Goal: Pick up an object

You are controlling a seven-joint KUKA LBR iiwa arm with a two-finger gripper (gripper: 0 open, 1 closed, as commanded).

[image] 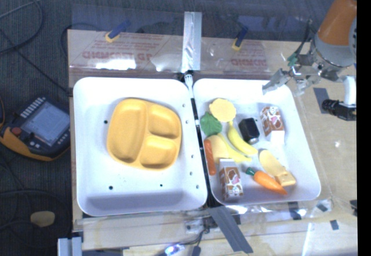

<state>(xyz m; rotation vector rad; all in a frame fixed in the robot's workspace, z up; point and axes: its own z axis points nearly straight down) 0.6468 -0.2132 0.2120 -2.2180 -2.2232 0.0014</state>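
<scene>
Objects: toy foods lie heaped in the right bin; banana, carrot, 2 small cartons, black piece.
Gripper: above the right bin's far right corner, grasping nothing; whether released or clenched cannot be told.
Left bin: holds a yellow divided tray.

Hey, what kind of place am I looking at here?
Probably a robotics lab test bench: a robot arm reaches toward two white bins, one full of toy food, and a handheld control pendant lies on the floor.
</scene>
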